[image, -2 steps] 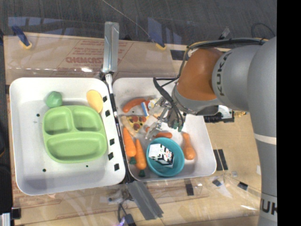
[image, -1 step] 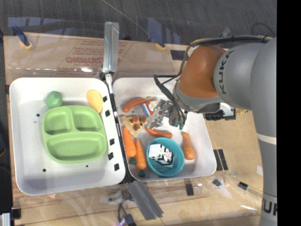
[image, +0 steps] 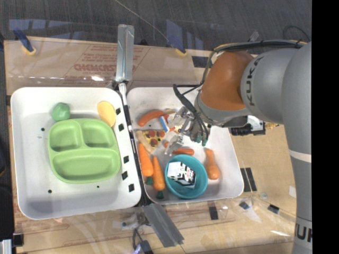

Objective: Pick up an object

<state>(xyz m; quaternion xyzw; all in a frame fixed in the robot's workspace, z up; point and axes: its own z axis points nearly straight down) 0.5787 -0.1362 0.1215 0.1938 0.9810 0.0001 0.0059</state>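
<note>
Toy food is crowded into the right bin (image: 233, 163): a sausage (image: 151, 116), pizza slice (image: 152, 138), carrots (image: 145, 160) and blue bowl (image: 185, 179). The gripper (image: 180, 134) is seen low over the pizza slice; its state cannot be told.

A bench (image: 63, 62) covered with a brown cardboard sheet under clear plastic, seen from above at a slant. Two shallow white bins sit directly on it, side by side and touching along their inner edges. The left bin (image: 24, 194) takes up the left half of the bench. The right bin (image: 233, 168) lies just right of the left bin. A grey metal bar (image: 125, 54) rests on the bench behind the left bin's back right corner, pointing away from it. Black tape strips (image: 248, 180) lie on the bench to the right of the right bin.
</note>
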